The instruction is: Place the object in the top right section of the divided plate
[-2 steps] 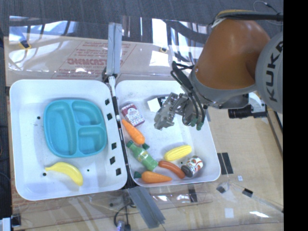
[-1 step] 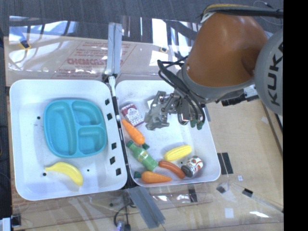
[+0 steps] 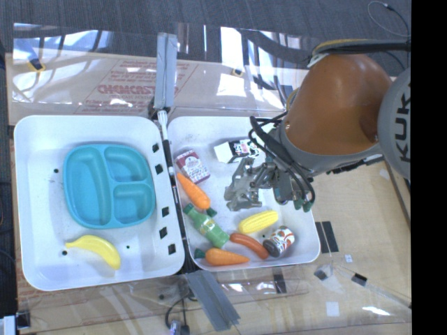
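gripper (image 3: 241, 195) low in right bin (image 3: 302, 128) centre, jaw state cannot tell, nothing visibly held | likely descending to pick | corn (image 3: 258, 221) just below it | divided plate (image 3: 108, 185) in left bin (image 3: 35, 135), top right section unfilled

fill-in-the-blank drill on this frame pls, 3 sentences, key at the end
1. The blue divided plate sits in the ____ bin.
2. The banana lies in the same bin as the plate, just ____ it in the view.
3. The pincer hangs over the right bin, where the corn cob lies beside a soup ____.

Missing words: left; below; can
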